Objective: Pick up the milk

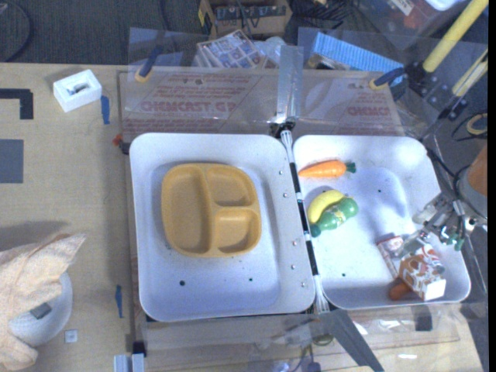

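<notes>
Look to the right bin (364,149): the gripper (435,227) reaches in over its right rim, with the arm (474,184) entering from the right edge of the view. You cannot tell whether its fingers are apart or together; they blur against the bin wall. The milk (423,276), a small carton printed orange and white, lies just below the gripper and slightly to its left, near the bin's lower right corner. Nothing shows clamped in the gripper. Between the gripper and the milk, just left of both, lies a small grey-and-red packet (393,246). Well left of the gripper you find a banana (324,203) touching a green item (339,215), and above these a carrot (325,169). Farther left still, the left bin (155,285) holds a yellow tray (210,208) with three compartments.
</notes>
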You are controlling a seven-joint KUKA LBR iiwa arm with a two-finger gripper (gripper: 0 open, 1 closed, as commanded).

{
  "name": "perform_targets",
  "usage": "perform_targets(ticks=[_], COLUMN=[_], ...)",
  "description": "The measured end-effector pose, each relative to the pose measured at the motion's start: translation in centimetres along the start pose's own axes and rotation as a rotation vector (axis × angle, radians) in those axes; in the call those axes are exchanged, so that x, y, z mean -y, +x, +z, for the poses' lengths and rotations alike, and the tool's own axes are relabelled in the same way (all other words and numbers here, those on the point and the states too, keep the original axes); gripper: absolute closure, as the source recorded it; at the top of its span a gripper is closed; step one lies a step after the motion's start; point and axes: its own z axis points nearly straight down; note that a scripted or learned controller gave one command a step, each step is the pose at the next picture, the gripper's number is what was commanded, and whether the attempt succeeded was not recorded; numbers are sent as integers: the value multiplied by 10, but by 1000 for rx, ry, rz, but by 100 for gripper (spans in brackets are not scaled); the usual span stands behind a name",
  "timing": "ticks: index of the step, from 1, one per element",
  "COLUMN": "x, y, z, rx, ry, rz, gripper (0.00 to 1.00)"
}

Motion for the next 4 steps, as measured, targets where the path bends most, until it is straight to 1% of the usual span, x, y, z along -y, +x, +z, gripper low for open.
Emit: perform_targets(ticks=[1, 2, 3, 4], x=[11, 11, -77, -77], y=[15, 13, 5, 5], z=[27, 16, -67, -67], rx=[-9, -2, -22, -22], ry=[2, -2, 11, 12], rz=[130, 131, 53, 52], gripper=[0, 100, 100, 0])
